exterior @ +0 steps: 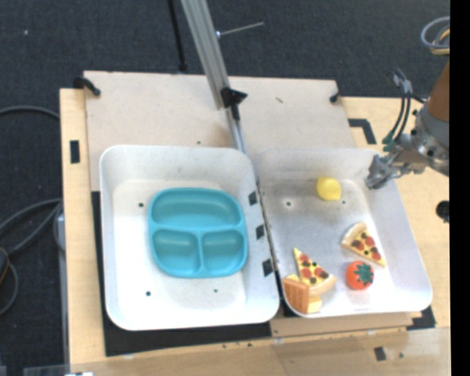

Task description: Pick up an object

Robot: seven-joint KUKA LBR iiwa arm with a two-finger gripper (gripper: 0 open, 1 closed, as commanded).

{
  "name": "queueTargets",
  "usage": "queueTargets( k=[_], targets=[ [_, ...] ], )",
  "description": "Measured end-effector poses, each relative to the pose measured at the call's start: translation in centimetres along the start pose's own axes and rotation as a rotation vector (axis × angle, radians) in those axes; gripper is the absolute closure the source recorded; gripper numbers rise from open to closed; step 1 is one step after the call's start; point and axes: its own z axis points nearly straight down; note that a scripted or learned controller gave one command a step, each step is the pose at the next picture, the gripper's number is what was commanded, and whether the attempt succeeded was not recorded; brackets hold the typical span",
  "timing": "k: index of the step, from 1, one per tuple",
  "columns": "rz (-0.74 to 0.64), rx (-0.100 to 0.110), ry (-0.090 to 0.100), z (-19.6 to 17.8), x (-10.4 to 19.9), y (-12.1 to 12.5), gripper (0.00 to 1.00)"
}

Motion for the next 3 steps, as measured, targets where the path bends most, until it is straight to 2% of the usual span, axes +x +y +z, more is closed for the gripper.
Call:
queueTargets(
  k=[3],
  targets=[
    [-0.005,0.007,0.004,2.1,16.5,-1.7,1.00]
  ],
)
